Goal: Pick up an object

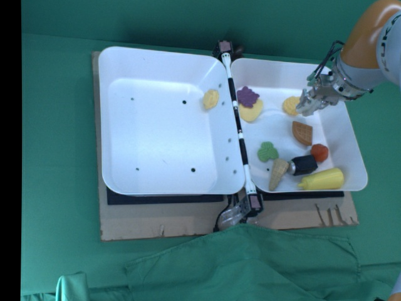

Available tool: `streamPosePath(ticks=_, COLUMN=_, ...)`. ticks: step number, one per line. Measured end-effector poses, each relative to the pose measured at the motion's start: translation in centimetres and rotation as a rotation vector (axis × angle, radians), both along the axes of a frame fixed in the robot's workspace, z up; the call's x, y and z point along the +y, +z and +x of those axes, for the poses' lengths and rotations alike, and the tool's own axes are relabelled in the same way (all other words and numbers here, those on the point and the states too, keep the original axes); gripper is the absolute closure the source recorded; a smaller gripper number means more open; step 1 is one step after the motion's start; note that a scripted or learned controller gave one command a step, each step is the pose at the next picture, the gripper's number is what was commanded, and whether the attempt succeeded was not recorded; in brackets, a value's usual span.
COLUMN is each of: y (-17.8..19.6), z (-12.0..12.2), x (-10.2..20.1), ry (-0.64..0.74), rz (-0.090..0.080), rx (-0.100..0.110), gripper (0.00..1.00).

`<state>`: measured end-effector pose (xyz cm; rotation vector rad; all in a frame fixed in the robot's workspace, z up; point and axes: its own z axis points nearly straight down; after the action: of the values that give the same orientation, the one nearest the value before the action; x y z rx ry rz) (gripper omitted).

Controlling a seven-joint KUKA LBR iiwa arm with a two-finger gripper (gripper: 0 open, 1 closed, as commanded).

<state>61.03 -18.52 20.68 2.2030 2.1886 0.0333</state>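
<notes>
My gripper (307, 107) hangs over the right bin (351, 149), near its far right side, just right of a small yellow-orange round piece (291, 105). Whether anything is between its fingers is hidden from this angle. Below it lie a brown waffle-like wedge (302, 133), a red piece (320, 152), a black piece (304, 164), a yellow bottle shape (322, 179), an ice cream cone (277, 173) and a green piece (267, 151). A purple grape bunch (247, 96) rests on a yellow piece (251, 111) at the bin's left.
The left bin (125, 74) holds one small yellow piece (211, 99) by its right wall. A black-and-white divider bar (237, 121) runs between the bins. Green cloth (250, 262) bunches up in front of the bench.
</notes>
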Motion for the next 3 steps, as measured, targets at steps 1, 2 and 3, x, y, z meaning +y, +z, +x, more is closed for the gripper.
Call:
streamPosePath(ticks=1, y=-1.7, z=2.3, x=0.1, ry=0.004, rz=0.003, rx=0.016, gripper=1.0)
streamPosePath(ticks=2, y=-1.7, z=2.2, x=0.0, ry=0.002, rz=0.001, rx=0.016, gripper=0.0)
streamPosePath(ticks=3, y=-2.0, z=-4.5, x=-0.4, ry=0.001, rz=0.003, rx=0.023, gripper=0.0)
